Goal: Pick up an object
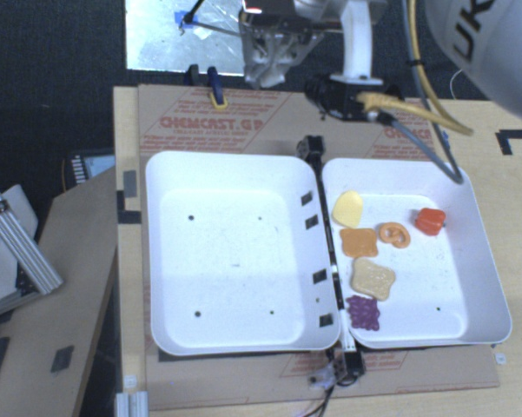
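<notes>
The right bin (469, 259) holds several small toy foods near its left side: a pale yellow piece (348, 207), an orange slab (359, 242), a pretzel (393, 234), a red piece (430, 221), a tan toast slice (373, 278) and a purple grape bunch (363, 313). My gripper (265, 68) hangs high at the top of the view, above the bench's far edge and well away from both bins. Nothing is seen in it.
The left bin (165, 233) lies beside the right one, joined by a black-clipped divider (323, 233). Cables and a yellow hose (408, 111) run across the cardboard behind the right bin. A metal frame (13, 233) stands at far left.
</notes>
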`<move>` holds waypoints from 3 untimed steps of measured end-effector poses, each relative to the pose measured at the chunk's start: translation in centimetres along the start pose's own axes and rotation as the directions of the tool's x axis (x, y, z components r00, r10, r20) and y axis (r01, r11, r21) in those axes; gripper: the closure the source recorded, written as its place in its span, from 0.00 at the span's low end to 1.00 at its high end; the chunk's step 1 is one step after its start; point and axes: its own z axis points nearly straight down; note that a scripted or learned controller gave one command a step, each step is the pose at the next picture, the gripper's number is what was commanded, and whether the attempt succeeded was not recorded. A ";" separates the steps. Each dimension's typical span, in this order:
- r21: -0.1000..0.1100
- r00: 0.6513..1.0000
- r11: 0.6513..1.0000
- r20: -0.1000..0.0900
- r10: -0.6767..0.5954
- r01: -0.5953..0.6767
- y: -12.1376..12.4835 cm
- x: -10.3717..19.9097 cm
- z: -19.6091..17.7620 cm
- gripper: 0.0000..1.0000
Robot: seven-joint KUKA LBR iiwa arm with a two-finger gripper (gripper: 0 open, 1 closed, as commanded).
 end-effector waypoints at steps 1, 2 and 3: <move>0.005 1.000 1.000 0.002 0.013 -0.013 -6.2 -8.7 1.1 1.00; 0.013 1.000 1.000 0.004 0.000 -0.001 -2.8 -2.8 14.1 1.00; 0.001 1.000 1.000 -0.002 -0.002 0.002 -7.9 0.0 9.8 1.00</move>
